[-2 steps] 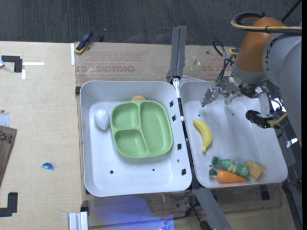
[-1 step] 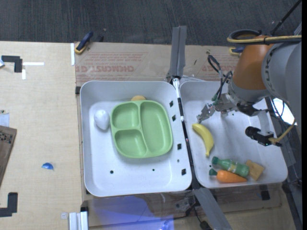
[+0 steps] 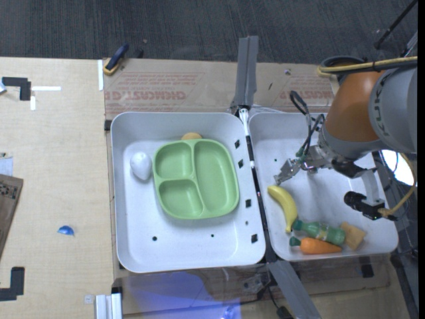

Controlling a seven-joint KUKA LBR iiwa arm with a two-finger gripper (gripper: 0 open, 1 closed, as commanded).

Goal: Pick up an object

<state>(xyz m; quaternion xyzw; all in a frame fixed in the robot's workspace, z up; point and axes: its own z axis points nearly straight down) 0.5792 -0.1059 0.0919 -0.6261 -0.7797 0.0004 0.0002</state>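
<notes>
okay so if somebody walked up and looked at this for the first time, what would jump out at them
Probably the green divided tray first, lying big and bright in the middle of the left bin, with a small white object against its left edge. Next, the grey and orange arm reaching into the right bin, its gripper low over the bin floor. Near that bin's front, a banana, a green bottle and a carrot cluster together.
</notes>
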